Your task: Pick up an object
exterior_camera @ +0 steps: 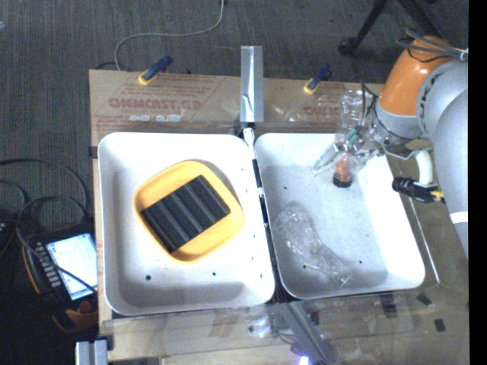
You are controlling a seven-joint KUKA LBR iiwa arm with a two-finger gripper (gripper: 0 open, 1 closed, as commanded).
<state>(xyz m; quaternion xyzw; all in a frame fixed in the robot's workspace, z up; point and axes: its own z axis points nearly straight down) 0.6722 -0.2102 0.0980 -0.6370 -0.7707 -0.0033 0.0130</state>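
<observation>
A slanted overhead look at a bench holding two shallow white bins side by side. Nearest the camera, in the lower part of the right bin [396, 268], lies a crumpled piece of clear plastic [308, 242], hard to make out against the white floor. The left bin [114, 204] holds a yellow tray-like object with a black ribbed insert [189, 210], lying flat and turned at an angle near the bin's middle. Farther back in the right bin, a small orange-brown object [342, 172] stands near the upper wall, and the gripper [348, 139] hangs directly over it. The gripper's parts look clear and glassy and blur together, so whether it is spread wide, narrowed, or holding the small object cannot be told. The grey arm with its orange band [407, 82] reaches in from the right. Behind the bins, a brown cardboard sheet [167, 101] with red lettering is pinned by two blue-and-yellow clamps [154, 70].
</observation>
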